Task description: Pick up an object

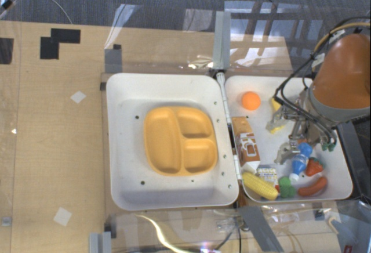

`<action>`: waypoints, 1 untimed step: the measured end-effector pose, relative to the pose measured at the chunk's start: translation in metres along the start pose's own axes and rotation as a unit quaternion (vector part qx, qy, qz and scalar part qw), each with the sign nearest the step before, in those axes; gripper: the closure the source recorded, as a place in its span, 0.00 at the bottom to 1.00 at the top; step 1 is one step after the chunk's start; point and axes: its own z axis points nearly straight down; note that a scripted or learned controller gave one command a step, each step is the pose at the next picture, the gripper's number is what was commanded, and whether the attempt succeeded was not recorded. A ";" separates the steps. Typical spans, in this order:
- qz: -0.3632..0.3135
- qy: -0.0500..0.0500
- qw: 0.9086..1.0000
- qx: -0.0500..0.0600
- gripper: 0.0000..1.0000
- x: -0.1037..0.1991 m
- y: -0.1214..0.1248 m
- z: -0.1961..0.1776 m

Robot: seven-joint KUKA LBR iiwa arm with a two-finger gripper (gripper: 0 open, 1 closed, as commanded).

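Jaw state could not be told from the camera view, since the gripper was seen from above amid its own metal linkage and cables, and nothing could be confirmed as held. It was positioned low over the right bin, directly above a small blue-and-white bottle that lay among a cluster of toys near the bin's front. A red pepper-like piece was touching or just beside the bottle, with a red sausage and a green piece close in front. For the step to be done well, the descent would have to be centred on the bottle, so that the red neighbours were not pinched with it. An orange ball, a brown carton and a corn cob lay apart. A yellow divided tray sat in the left bin.
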 end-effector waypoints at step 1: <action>0.057 -0.002 0.998 0.000 0.00 -0.018 -0.031 0.094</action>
